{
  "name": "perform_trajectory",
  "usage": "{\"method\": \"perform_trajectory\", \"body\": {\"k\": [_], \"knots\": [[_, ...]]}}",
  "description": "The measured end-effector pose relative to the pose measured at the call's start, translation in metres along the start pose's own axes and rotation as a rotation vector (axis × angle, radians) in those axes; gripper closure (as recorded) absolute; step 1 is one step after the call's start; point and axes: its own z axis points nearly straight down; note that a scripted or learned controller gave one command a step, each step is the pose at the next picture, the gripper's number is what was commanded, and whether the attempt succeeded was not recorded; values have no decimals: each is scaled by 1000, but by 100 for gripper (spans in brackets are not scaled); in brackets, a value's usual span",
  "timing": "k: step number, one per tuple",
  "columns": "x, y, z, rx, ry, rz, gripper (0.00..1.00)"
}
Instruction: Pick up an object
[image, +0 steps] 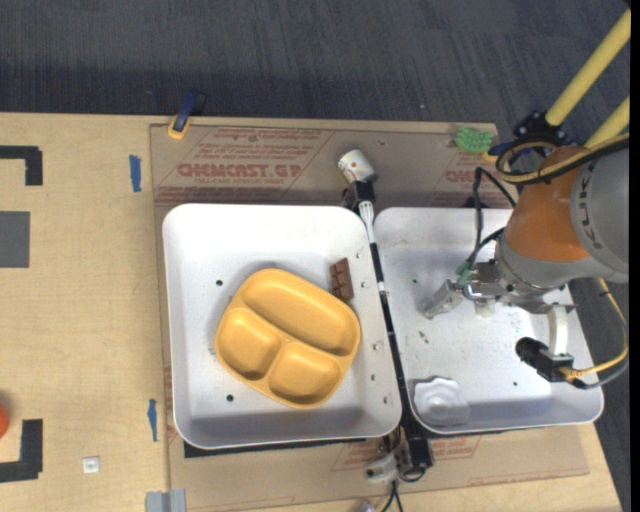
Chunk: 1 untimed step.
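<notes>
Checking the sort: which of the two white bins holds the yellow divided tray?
The left bin: the yellow divided tray lies in it with a small brown piece. The right bin has the gripper over it and a small white object.

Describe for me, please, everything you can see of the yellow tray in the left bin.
The yellow tray is a rounded, glossy, plastic-looking dish with three compartments: one long one toward the far side and two smaller ones nearer the camera. It lies flat, turned at an angle, on the floor of the left bin, roughly central. A small brown block sits at its far right edge. The gripper is apart, over the right bin.
</notes>
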Motion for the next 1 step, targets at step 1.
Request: {"method": "perform_trajectory", "body": {"k": [1], "knots": [[19, 38, 0, -4, -1, -303, 0]]}}
